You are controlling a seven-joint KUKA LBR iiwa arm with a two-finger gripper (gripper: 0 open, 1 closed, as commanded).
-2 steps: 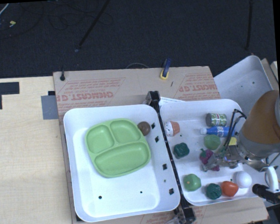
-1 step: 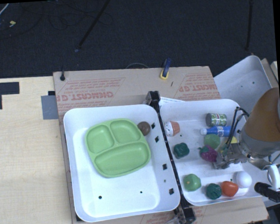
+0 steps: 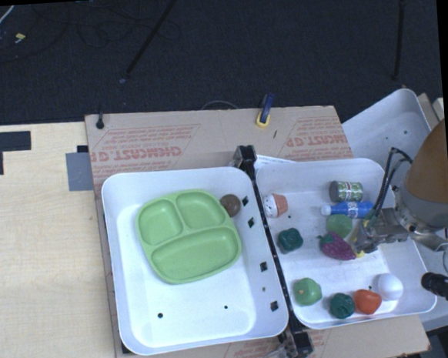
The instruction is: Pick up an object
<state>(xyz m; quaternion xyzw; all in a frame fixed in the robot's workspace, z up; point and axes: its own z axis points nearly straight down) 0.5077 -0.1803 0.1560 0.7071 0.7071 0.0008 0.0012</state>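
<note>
A purple toy (image 3: 337, 246) lay near the right bin's (image 3: 328, 318) right edge, the gripper (image 3: 365, 238) just beside it. Whether it was wide or narrow could not be told. A clean pick likely required centring over the toy, clear of the neighbouring blue marker (image 3: 348, 209).

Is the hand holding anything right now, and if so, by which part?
Cannot be told. The hand is low in the right bin, right beside the purple grapes and a pale green piece, but no object shows between its tips.

Cardboard-covered bench (image 3: 167, 140) bears two white bins (image 3: 133, 297) side by side.
</note>
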